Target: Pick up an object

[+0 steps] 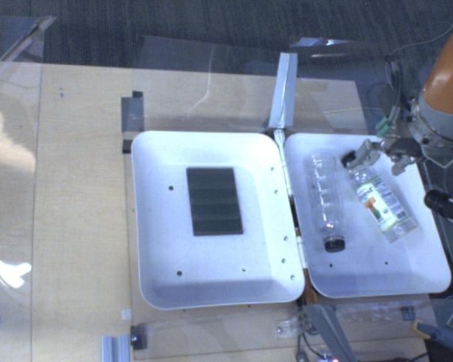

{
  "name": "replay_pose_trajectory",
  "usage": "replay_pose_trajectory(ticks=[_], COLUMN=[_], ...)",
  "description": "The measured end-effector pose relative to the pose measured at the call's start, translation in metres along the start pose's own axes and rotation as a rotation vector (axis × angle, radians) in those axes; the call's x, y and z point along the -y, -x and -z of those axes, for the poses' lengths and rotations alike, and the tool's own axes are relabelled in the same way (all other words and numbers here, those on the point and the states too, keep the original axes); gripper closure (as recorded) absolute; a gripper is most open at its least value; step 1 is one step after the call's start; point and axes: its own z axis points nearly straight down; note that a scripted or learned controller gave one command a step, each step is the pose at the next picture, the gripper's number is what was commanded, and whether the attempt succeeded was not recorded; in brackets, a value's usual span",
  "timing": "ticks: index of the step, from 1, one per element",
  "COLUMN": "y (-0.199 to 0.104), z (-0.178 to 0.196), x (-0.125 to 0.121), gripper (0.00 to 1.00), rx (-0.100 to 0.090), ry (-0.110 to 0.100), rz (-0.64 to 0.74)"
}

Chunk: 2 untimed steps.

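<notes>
The right bin (377, 277) holds two clear plastic bottles lying on their sides. One bottle (324, 198) has a black cap (334, 243) pointing to the bin's front. The other bottle (383, 206) carries a white, green and orange label, and its dark cap (349, 158) points to the back left. My gripper (385, 155) hangs over the back of the right bin, just above the labelled bottle's neck end. It is open, with nothing between its fingers. A flat dark rectangular block (214, 200) lies in the middle of the left bin (211, 285).
A metal divider post (281, 96) rises from the back where the two bins meet. The wooden bench (60, 202) stretches to the left of the bins. Cables and a black fitting (442, 202) sit at the right bin's right rim.
</notes>
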Motion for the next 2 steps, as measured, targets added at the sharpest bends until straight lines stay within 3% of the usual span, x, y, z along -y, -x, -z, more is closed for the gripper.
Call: replay_pose_trajectory(ticks=[1,2], y=[0.069,0.1], z=[-0.115,-0.194], x=[0.015,-0.031], gripper=[0.0,0.0], rx=[0.0,0.003], ry=[-0.002,0.008], rz=[0.002,0.205])
